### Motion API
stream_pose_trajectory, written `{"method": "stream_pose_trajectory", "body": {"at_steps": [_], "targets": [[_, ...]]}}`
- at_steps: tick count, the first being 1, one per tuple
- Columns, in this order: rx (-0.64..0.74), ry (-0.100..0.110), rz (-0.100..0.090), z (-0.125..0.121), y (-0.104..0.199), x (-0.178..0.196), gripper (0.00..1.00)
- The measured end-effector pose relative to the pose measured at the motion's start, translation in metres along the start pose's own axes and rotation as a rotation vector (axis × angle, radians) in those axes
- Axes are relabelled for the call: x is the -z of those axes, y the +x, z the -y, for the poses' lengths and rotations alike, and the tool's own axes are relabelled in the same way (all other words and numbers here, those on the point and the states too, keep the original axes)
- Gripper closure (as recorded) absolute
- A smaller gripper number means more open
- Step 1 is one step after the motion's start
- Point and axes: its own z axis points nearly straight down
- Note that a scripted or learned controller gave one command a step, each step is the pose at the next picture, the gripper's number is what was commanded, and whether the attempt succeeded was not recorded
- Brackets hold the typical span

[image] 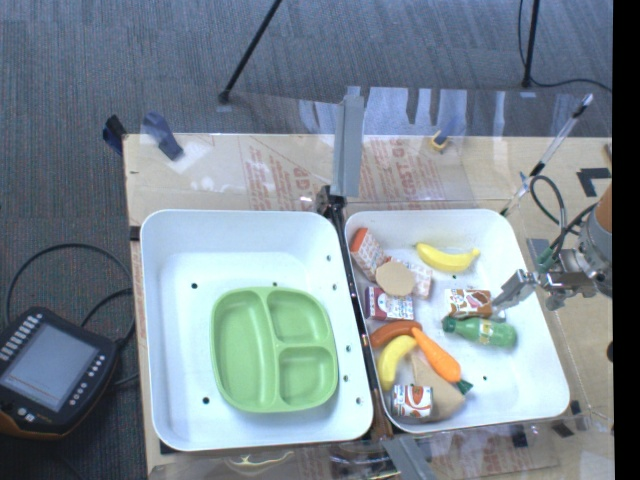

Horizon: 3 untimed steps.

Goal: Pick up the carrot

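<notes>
You are looking at a robotics lab: a wooden bench (250,168) on grey carpet (120,58), a teach pendant (50,368) lying on the floor, stand legs (255,43) behind, and two white bins (180,238) holding toy food.

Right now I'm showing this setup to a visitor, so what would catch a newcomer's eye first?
Probably the green divided plate, alone in the left bin. Next, the heap of toy food in the right bin: two bananas, a green bottle, small cartons, and the orange carrot lying slantwise near the front. The gripper reaches in from the right, just above the bottle.
</notes>
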Motion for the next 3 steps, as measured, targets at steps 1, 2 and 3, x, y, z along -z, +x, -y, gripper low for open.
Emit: {"method": "stream_pose_trajectory", "body": {"at_steps": [1,2,3], "targets": [[0.181,-0.001,0.000,-0.001,0.045,-0.104,0.00],[0.206,-0.007,0.010,0.035,0.111,-0.137,0.00],[0.202,-0.006,0.005,0.035,0.112,-0.128,1.00]]}}
